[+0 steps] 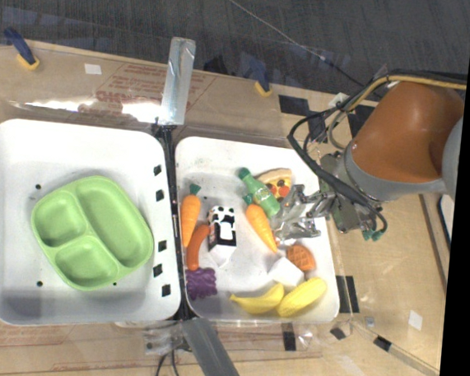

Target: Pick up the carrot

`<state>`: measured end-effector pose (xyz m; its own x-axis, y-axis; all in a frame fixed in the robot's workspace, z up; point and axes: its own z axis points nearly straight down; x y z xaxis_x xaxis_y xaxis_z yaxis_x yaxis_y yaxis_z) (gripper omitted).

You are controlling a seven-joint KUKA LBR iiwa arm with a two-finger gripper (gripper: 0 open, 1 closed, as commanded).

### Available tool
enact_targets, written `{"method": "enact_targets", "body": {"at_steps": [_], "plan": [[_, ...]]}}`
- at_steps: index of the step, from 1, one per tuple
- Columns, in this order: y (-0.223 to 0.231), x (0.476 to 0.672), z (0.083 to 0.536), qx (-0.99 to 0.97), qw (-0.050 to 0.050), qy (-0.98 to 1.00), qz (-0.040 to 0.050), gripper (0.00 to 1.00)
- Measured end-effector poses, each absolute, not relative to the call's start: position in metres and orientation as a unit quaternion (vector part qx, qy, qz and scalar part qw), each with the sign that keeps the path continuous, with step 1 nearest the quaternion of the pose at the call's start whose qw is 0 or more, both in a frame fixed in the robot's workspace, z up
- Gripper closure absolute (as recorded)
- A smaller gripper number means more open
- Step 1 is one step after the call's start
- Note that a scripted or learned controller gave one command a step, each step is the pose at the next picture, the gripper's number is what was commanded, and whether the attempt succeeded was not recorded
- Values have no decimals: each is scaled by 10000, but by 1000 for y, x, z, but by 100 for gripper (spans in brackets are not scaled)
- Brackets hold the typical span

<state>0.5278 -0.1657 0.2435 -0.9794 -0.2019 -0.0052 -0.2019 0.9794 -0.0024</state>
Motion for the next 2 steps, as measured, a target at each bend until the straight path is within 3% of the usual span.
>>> {"method": "enact_targets", "body": {"at_steps": [2], "plan": [[-164, 531, 265, -1055, 56, 9944, -22, 100]]}}
